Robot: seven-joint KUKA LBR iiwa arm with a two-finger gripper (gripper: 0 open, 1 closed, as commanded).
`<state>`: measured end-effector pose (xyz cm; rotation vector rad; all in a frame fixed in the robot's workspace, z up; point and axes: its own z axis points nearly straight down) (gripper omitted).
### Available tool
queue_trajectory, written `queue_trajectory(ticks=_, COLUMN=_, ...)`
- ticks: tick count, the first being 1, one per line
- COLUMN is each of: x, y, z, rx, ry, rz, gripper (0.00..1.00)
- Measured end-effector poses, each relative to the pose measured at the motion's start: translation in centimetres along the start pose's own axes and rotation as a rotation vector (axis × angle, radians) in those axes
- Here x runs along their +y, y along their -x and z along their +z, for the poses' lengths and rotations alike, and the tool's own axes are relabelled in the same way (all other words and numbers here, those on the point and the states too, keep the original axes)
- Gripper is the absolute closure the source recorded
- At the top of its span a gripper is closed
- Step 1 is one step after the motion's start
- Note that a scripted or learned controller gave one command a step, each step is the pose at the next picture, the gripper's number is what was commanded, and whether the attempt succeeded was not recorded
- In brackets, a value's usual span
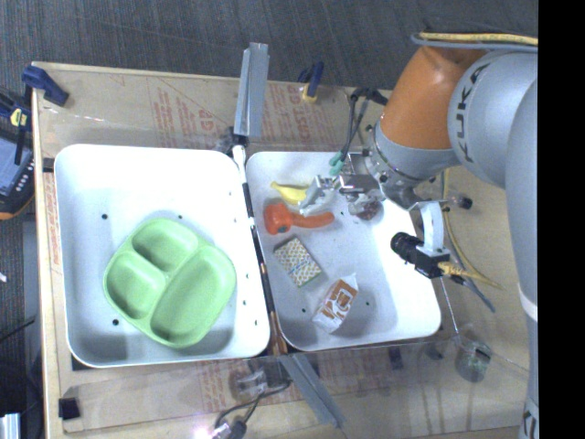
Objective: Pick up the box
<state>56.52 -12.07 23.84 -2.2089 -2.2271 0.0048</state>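
The small patterned flat box (298, 261), green-and-white print, lies flat in the middle of the right white bin (402, 314). Its long axis runs diagonally, from far-left to near-right. You can't read the print; too small to make out.

Just near-right of it sits a crumpled white-and-orange snack packet (336, 304), close to the box but not touching as far as you can tell. It's tilted, long axis running near-left to far-right.

Just beyond the box, an orange plastic toy (294, 218) with a rounded red-orange head on its left end and a handle running right. Beyond that, a yellow banana-shaped piece (291, 191), partly covered by the gripper hardware on its right end.

The gripper (327, 187) hangs over the far part of the right bin, by the banana piece and above the orange toy, apart from the box. It's a tangle of metal and cable at this angle; you can't tell whether it's released or clenched, and nothing is visibly between the fingers. The grey arm with orange band (430, 99) comes in from the right and covers the bin's far-right corner.

Left white bin (82, 181) holds a light green three-compartment plastic tray (170, 282), sitting toward the near side.
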Motion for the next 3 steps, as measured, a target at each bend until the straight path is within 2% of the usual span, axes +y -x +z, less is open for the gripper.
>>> queue_trajectory(ticks=1, x=-4.6, y=0.4, z=14.5, rx=-0.003, ry=0.008, rz=0.025, gripper=0.00)
queue_trajectory(ticks=2, x=-4.7, y=0.3, z=13.8, rx=-0.003, ry=0.003, rz=0.019, gripper=1.00)
queue_trajectory(ticks=3, x=-1.4, y=-3.6, z=2.1, rx=-0.001, ry=0.004, rz=-0.165, gripper=1.00)
